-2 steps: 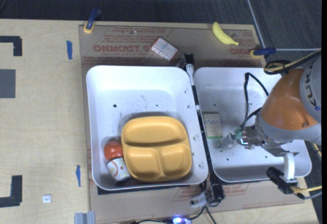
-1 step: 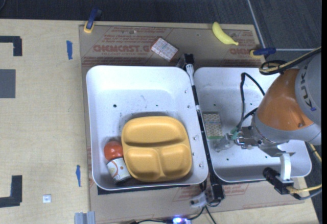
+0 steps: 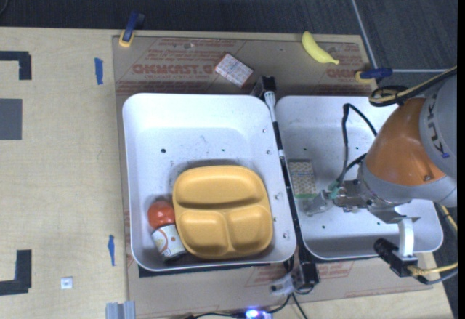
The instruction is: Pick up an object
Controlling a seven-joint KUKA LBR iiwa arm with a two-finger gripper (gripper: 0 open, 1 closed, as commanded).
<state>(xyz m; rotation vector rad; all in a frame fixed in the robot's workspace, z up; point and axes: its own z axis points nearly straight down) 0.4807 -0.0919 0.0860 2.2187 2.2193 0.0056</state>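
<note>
A pale, speckled pad (image 3: 301,176) lies flat at the right bin's (image 3: 429,237) nine o'clock; the pincer (image 3: 320,199) (blurred) looks indeterminate.

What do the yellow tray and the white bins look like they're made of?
The yellow tray looks like moulded plastic, with a smooth matte surface and rounded compartments. The white bins look like thin glossy plastic, judging by soft reflections and rounded rims.

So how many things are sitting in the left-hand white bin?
2 that I can see: a yellow divided tray across the near half, and a small orange-and-white container tucked against its left edge. Something smaller could be hidden under the tray.
</note>
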